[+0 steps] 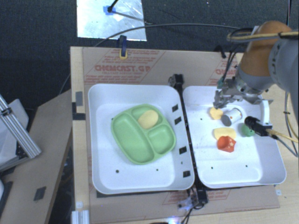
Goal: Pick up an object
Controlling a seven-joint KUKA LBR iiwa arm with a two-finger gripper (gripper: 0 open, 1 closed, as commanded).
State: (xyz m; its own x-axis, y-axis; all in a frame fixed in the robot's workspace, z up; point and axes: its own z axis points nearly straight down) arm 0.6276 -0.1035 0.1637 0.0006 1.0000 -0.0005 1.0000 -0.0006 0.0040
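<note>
My gripper (221, 100) hangs over the back of the right bin (205, 171), just above a small yellow piece (216, 113). Right beside that piece lies a white and grey cylinder (231, 115) on its side. Nearer the front sit a flat yellow piece (224, 133) and a red object (226, 144), the two touching. A small green object (245, 130) lies to their right. I see nothing held by the gripper.
The left bin (107, 171) holds a green divided plate (135, 143) with a pale yellow object (148, 119) in its top compartment. The black divider (183, 134) runs between the bins. The front half of the right bin has free floor.
</note>
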